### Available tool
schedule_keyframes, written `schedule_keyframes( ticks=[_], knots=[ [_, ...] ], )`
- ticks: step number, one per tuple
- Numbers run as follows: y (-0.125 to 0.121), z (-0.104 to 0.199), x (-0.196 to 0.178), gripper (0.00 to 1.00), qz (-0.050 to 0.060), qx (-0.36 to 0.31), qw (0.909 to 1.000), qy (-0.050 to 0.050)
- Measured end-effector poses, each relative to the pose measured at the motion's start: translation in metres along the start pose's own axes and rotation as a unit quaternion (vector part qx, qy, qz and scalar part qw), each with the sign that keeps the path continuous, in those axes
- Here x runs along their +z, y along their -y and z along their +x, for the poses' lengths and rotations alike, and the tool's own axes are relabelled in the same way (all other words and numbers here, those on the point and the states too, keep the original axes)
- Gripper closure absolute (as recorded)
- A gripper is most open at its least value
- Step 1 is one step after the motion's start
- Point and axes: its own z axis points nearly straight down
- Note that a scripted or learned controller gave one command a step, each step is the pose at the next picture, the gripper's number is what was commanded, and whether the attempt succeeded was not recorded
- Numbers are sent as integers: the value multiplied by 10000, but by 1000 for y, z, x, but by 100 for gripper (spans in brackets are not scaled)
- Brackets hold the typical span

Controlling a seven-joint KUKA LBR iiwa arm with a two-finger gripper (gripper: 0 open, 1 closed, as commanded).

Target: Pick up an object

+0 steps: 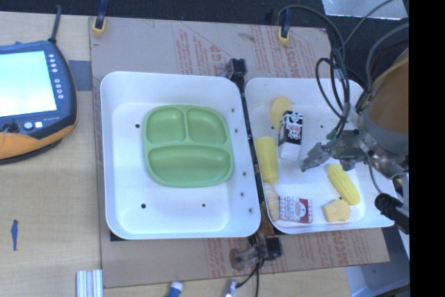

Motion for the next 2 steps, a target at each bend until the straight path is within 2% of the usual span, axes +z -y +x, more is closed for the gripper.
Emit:
schedule_keyframes(
  ticks=[1,2],
  knots=[
    [-72,-26,90,0,10,-10,10000,8],
    [-152,-21,118,0,13,4,10000,0]
  ],
)
